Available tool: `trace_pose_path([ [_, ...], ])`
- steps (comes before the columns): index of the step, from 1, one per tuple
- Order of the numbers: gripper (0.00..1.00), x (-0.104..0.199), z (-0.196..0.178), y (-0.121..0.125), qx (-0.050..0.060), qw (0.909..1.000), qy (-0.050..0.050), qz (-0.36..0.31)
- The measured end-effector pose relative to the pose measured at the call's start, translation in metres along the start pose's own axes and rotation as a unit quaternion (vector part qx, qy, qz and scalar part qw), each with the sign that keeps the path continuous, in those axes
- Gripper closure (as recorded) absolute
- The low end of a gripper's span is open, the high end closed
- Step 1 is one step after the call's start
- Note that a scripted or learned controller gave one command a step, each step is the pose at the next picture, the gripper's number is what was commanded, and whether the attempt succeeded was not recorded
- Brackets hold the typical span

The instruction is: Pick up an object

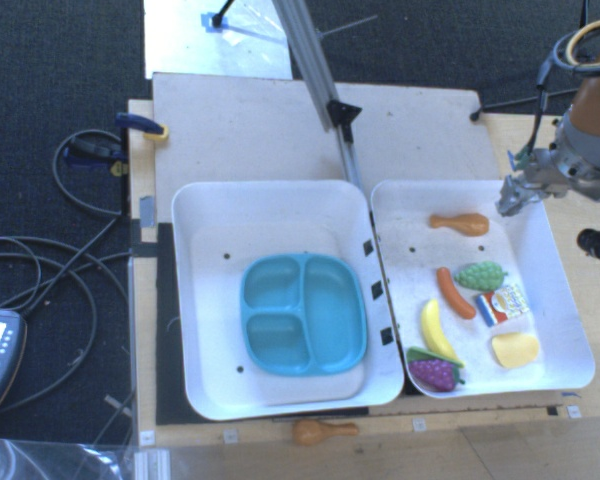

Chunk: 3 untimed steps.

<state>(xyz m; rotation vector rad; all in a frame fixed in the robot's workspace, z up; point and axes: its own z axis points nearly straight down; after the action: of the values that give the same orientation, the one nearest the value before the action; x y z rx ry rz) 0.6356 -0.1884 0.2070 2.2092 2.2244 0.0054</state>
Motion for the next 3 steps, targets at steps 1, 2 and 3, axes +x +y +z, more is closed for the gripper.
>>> trace_pose_path([
  [1, 1.00, 0.000, -0.019, 0.001, 0.001, 1.0000, 0.001, 0.000],
  [2, 1.00, 0.054, -0.013, 0.011, 0.002, 1.0000, 0.002, -0.002],
  [3, 1.00, 0.108, -0.006, 0.007, 0.003, 1.0000, 0.002, -0.002],
])
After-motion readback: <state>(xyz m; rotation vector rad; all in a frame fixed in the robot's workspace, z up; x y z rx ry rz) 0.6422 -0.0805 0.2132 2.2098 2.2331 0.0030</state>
